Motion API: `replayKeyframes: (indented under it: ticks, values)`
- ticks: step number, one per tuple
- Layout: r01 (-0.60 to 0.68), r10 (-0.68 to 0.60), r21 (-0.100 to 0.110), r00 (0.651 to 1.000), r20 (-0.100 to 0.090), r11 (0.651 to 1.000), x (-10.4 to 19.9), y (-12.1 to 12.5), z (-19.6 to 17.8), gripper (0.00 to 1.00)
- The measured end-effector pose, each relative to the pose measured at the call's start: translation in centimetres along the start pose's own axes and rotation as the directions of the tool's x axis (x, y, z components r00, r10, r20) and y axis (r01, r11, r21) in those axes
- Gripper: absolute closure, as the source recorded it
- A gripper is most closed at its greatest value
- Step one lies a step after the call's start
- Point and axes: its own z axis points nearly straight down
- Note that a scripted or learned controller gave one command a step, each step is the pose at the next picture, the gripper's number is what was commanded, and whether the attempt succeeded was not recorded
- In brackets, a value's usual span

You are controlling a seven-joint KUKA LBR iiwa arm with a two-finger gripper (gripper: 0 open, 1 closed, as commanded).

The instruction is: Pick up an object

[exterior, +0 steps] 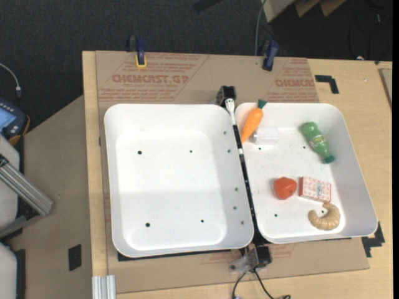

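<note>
Risks first: all your candidates sit in the right bin [349, 167], and most are crowded or near a wall. Carrot [252, 122] lies tilted right against the divider between the bins, leafy end up toward the far rim; a finger coming down on that side will likely hit the wall and skid. It also has a small clear block [267, 136] just beside it, pale on white, easy to clip or mis-detect. Red lump [285, 188] and patterned box [315, 190] are nearly touching, so a grasp on either may nudge or pinch both. Tan curved piece [326, 217] sits close to the near rim and just below the box; its rounded shape may roll out of a pinch.

Green bottle [317, 142] is your cleanest bet: lying on its side, well apart from the others, open floor all round.

Left bin [168, 179] gives you free room for travel. Clamps [140, 50] on the far edge of the surface are well clear.

Hand state: cannot tell, so check it before descent
</note>
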Motion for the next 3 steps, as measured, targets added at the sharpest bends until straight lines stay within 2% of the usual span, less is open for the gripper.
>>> replayKeyframes:
  ticks: [1,2,3]
  values:
    - [0.001,-0.001,-0.006,1.0,0.003,1.0,0.0,0.1,-1.2,1.0]
    - [0.001,-0.001,-0.005,1.0,0.003,1.0,0.0,0.1,-1.1,0.0]
    - [0.002,-0.002,-0.012,1.0,0.006,1.0,0.1,0.1,-2.3,1.0]
